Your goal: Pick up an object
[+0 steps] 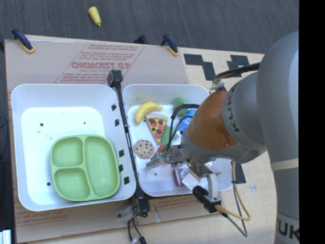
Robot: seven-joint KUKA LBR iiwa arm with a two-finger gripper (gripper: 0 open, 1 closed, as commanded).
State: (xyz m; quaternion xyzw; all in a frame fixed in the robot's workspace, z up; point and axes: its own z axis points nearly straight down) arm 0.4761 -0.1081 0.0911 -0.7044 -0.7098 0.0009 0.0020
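Banana (147, 110) in right bin (133, 136), upper left part, long axis running left-down to right-up, curved, tip toward upper right. Well apart from gripper (170, 158), up and left of it, beyond pizza slice (157, 126) and cookie (143, 148). Gripper grip state impossible to tell.

From my station, the arm's wrist (213, 128) covers most of a green object (179, 104) and a blue one (187, 122). The pincer (167, 159) is partly masked, finger state unreadable. A dark red packet (180, 176) lies half-hidden beneath.
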